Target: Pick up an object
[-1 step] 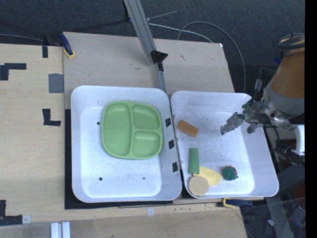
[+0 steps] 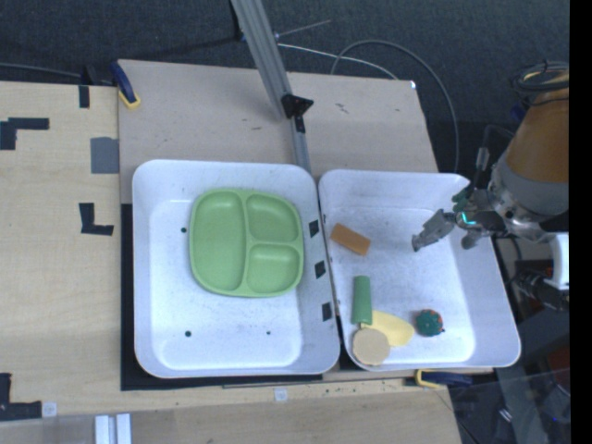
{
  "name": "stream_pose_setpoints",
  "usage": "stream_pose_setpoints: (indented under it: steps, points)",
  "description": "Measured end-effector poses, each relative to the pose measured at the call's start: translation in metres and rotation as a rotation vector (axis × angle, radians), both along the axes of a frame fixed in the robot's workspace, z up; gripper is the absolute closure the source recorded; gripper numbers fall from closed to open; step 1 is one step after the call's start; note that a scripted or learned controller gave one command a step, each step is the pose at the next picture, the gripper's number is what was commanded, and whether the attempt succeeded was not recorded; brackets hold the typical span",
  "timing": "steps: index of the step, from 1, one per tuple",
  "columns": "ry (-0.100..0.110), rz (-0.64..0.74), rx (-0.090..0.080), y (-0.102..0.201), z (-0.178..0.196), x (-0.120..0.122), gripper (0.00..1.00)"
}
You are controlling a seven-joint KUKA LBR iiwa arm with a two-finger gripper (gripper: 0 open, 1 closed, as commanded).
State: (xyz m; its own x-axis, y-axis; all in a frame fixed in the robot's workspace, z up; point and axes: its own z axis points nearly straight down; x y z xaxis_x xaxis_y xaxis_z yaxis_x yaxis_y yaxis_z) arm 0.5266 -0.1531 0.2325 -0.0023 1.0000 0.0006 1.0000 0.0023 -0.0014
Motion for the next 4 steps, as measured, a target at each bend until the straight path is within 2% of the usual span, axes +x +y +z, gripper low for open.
stream_pose_setpoints:
  steps: [3,4]
  points:
    - [0.004,-0.001,-0.001,0.008,-0.142,0.001,0.0]
    - [0.003,0.001,0.001,0.009,-0.13,0.002,1.0]
